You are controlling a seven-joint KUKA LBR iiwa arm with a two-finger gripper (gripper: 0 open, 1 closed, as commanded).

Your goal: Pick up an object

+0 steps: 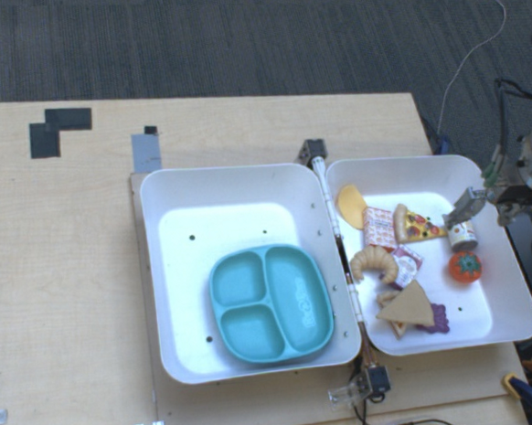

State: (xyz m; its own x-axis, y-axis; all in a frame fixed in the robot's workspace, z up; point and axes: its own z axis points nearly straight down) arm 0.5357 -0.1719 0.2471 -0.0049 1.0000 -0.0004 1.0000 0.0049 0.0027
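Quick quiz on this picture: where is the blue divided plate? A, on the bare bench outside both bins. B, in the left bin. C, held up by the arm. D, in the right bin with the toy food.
B: the blue divided plate lies flat on the floor of the left bin, toward its near right corner, while the toy food such as the croissant sits in the right bin.

The divided tray sat in the left bin, toward its lower right. In the right bin, the croissant lay at centre left, the pizza slice above and right of it, the tomato at right, the sandwich below; the gripper hung near what was perhaps a small can
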